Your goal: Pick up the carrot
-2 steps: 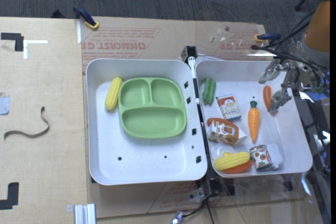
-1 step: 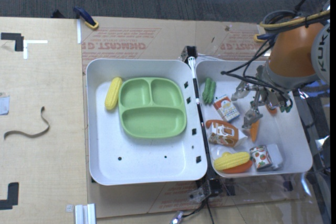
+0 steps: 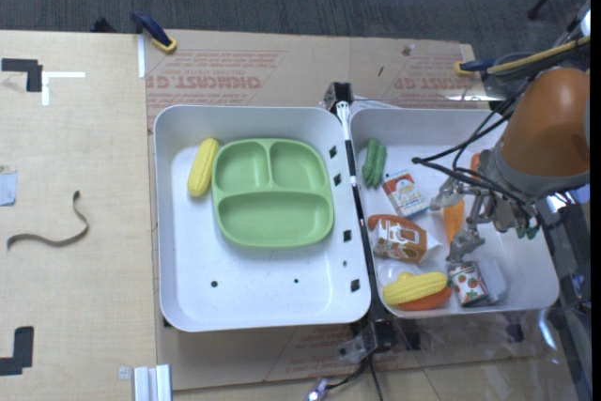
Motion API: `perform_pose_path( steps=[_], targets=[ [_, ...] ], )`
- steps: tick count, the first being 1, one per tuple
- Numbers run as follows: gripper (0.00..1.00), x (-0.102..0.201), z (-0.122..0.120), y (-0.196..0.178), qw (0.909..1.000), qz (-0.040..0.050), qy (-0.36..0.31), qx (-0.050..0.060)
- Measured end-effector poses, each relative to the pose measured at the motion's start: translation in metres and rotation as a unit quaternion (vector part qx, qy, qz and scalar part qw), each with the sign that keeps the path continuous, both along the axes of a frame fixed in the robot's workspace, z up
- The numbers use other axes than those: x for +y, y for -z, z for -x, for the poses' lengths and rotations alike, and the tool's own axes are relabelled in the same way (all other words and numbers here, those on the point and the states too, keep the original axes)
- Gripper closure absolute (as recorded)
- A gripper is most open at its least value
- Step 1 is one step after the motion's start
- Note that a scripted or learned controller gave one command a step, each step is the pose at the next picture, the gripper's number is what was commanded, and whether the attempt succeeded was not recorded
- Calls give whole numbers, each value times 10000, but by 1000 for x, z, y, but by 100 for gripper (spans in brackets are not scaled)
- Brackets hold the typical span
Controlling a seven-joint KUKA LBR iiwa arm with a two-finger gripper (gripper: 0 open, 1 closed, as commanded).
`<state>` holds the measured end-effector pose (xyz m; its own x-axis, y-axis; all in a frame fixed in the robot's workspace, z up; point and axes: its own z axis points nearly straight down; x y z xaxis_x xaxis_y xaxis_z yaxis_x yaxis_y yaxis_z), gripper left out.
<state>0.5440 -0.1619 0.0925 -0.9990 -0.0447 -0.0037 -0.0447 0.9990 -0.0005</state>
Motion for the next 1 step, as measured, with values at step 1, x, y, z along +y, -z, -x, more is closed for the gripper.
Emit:
perform_pose_path(
  steps=[1],
  targets=[
    [100, 1, -2, -10, 10000, 9, -17, -26]
  ],
)
